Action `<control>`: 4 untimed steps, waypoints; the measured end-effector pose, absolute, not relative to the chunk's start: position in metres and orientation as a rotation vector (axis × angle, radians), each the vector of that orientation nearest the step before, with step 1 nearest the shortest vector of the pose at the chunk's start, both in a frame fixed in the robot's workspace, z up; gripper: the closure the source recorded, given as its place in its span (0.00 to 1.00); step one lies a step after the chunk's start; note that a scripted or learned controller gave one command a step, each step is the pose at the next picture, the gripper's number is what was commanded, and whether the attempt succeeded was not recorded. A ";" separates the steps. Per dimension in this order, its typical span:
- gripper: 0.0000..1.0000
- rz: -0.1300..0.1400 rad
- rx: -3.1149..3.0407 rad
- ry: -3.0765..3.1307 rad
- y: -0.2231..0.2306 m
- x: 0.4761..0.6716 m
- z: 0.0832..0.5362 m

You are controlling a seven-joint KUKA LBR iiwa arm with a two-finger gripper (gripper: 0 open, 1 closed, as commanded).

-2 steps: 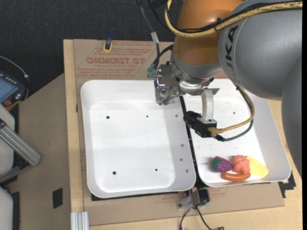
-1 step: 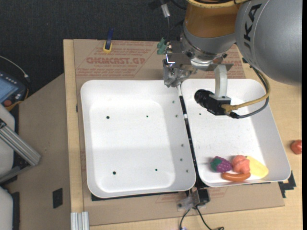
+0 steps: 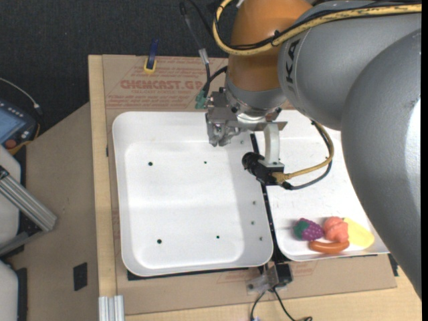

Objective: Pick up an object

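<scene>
My gripper (image 3: pixel 221 134) hangs below the orange band of the arm, over the far right part of the left bin (image 3: pixel 134 199). I see nothing under it but the bare white floor. The toy items lie together in the near corner of the right bin (image 3: pixel 314 146): a purple grape bunch (image 3: pixel 308 229), a red-orange fruit (image 3: pixel 336 228), a yellow piece (image 3: pixel 361 236) and an orange sausage-shaped piece (image 3: pixel 328 246). They are well apart from the gripper, toward the near right.
The big grey arm covers much of the right bin's right side. A black cable with a yellow lead (image 3: pixel 294 174) loops from the wrist over the divider between the bins. A cardboard sheet (image 3: pixel 160 82) lies under both bins.
</scene>
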State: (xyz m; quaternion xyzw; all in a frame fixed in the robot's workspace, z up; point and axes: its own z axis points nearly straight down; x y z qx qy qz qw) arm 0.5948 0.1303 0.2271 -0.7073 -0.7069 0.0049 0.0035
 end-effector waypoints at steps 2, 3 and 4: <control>1.00 0.005 -2.219 -2.222 0.187 0.564 0.322; 1.00 0.005 -2.216 -2.222 0.200 0.530 0.324; 1.00 0.009 -2.214 -2.223 0.226 0.508 0.295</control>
